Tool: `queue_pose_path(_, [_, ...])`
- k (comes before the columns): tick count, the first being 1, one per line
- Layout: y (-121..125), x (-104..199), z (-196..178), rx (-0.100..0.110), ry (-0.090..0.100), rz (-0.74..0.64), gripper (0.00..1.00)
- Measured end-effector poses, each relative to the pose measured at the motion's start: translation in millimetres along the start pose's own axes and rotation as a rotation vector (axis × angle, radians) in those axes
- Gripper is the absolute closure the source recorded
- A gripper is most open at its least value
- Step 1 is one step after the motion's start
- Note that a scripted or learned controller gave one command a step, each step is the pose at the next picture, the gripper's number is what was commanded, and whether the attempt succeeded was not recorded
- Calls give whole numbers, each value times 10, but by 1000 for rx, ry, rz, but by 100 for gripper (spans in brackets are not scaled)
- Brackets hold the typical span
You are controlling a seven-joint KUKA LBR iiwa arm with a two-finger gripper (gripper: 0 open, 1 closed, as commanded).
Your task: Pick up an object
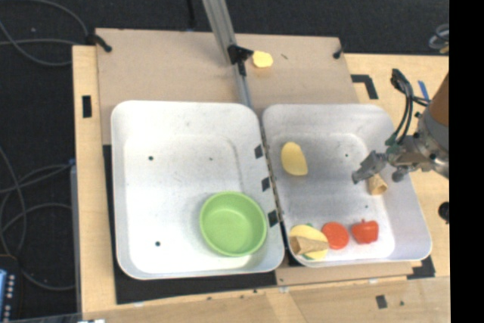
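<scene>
The claw (376, 172) hangs over the right bin (344, 125), its fingers spread apart (a small tan block (377, 184) sits just beneath them). A green bowl (233, 222) rests in the left bin (151, 132).

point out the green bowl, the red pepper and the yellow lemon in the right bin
green bowl (233, 223), camera view, inner floor
red pepper (365, 231), camera view, middle of its body
yellow lemon (294, 159), camera view, top surface

The arm's wrist is grey metal with an orange-brown band above it. Dark cables with a greenish tint loop beside the wrist. The hand (376, 172) is grey and angular, ending in two short fingers.
</scene>
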State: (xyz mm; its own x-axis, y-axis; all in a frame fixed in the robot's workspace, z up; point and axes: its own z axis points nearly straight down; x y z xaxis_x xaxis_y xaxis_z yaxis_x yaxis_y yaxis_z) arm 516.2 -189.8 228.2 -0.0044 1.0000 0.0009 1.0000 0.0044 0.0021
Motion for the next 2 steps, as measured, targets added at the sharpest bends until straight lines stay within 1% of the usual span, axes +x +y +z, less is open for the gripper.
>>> queue_pose_path(1, [0, -2, 0, 0, 0, 1, 0])
queue_pose_path(2, [-96, -70, 548, 7, -2, 6, 0])
